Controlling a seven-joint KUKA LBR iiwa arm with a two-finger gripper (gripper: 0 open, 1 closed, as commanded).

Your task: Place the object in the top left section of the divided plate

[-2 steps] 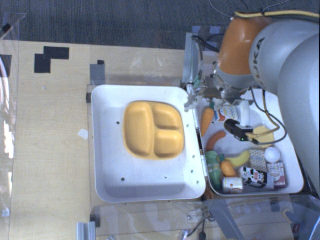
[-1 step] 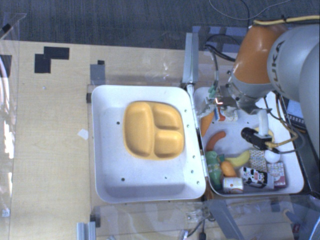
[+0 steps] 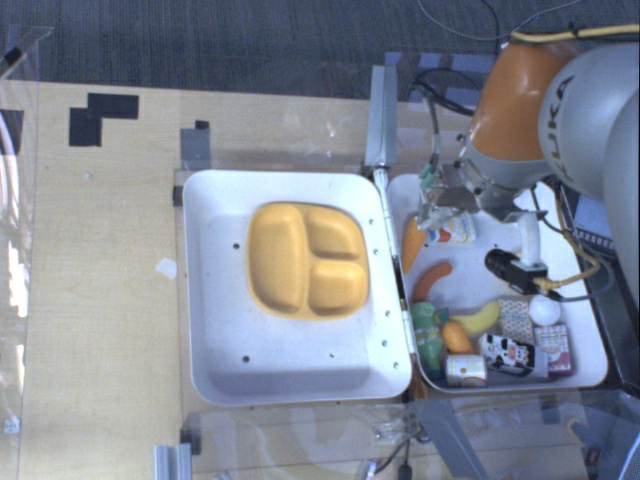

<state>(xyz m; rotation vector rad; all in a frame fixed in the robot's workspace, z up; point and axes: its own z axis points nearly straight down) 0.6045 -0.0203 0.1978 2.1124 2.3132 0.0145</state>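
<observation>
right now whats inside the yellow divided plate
Nothing visible: all three sections of the yellow divided plate show bare yellow surface. It sits in the left white bin, hiding the floor beneath.

Even, bright overhead lighting; soft shadows inside the left bin (image 3: 215, 368), mild glare left of it on the bench edge, focus slightly soft throughout

A pale wooden bench (image 3: 110, 298) carries two shallow white plastic bins side by side, parted by a grey metal rail (image 3: 379, 118). The left-hand square bin (image 3: 215, 363) lies well to the left of the jaws, and the right-hand bin (image 3: 585, 363) lies directly beneath them. Two black tape patches (image 3: 100, 116) sit on the bare wood far to the jaws' left.
</observation>
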